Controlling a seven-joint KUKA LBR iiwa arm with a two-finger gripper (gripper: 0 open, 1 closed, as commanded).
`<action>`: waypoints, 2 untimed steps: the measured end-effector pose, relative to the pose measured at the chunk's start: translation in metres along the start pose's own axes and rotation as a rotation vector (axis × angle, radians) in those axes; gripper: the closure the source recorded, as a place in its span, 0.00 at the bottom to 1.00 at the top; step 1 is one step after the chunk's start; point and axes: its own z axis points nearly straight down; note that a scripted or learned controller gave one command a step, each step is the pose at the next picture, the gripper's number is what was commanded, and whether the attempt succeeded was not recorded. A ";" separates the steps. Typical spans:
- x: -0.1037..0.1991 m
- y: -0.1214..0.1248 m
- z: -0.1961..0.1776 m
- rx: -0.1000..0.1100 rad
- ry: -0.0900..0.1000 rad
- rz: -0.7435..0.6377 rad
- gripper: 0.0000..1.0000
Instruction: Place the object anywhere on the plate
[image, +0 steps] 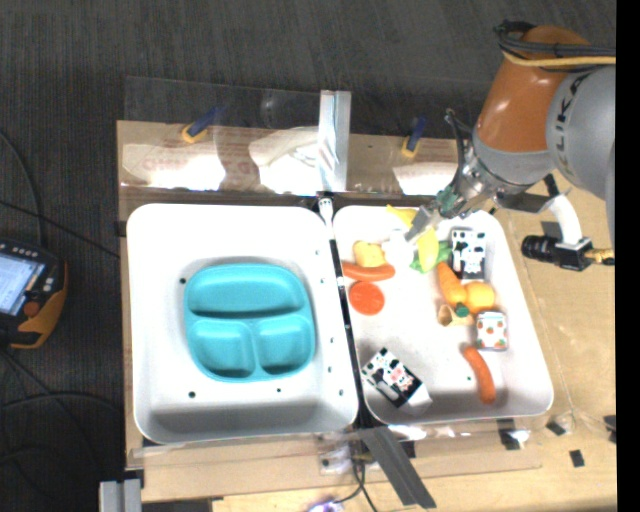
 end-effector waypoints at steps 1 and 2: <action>0.049 0.011 -0.080 -0.003 0.000 -0.221 1.00; 0.116 0.027 -0.045 -0.005 0.002 -0.705 1.00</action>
